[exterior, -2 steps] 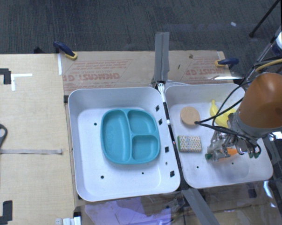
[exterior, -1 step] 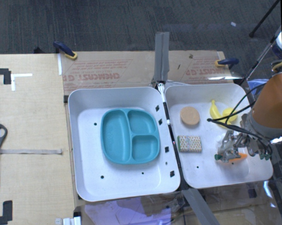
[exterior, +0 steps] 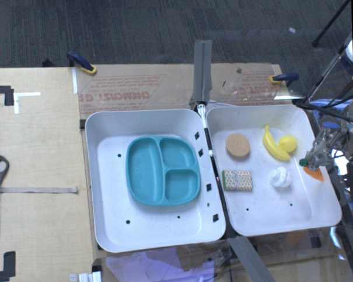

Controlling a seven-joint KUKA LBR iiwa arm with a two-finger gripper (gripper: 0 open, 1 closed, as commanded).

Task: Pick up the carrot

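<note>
And here's the gripper (exterior: 317, 157), down at the far right wall of the right bin (exterior: 267, 218), well to the right of the banana (exterior: 277, 146). Just below it sits the carrot (exterior: 314, 172), a small orange wedge with a dab of green at its left end, lying up on the sloped wall of the bin and not on the flat floor. The metal of the hand is right on top of it, touching or near enough, but whether the hand is spread or clamped I cannot tell from this angle, and nothing shows the carrot actually caught.

Now, how will it handle? It looks like a toy, so my guess is light, stiff and smooth-skinned, the sort that squirts sideways if pinched on the taper. The thick middle of the orange body, gripped across its width, looks the safest place. The green tip seems too thin to trust.

The tricky part is the wall: the carrot is tucked against the slope, which leaves little room on that side, and a nudge could send it sliding down toward the white lump (exterior: 279, 177) below the banana.

The round brown disc (exterior: 238, 146) and the speckled block (exterior: 237, 180), left of the banana, are well clear. The teal divided plate (exterior: 164, 169) sits over in the left bin (exterior: 108, 187).
</note>
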